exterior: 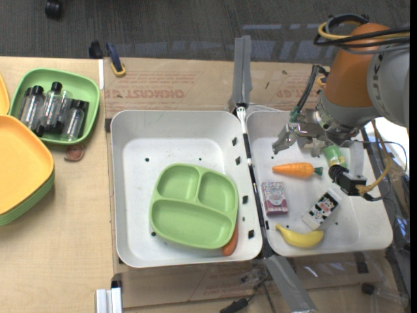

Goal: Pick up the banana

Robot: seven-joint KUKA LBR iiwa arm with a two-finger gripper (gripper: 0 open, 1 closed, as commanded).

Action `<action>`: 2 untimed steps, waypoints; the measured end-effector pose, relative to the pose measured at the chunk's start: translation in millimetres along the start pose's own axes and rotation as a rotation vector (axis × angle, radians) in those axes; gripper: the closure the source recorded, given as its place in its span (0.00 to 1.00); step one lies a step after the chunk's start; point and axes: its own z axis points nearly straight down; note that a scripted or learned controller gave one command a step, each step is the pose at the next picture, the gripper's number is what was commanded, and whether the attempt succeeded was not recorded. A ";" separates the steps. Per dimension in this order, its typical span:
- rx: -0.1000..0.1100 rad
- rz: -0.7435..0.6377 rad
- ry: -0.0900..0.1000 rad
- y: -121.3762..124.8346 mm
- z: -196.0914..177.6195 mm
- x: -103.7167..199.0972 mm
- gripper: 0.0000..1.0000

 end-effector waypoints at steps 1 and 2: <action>-0.003 -0.311 0.000 13.9 -1.1 20.2 0.00; -0.001 -0.043 0.000 31.1 -0.7 11.7 0.00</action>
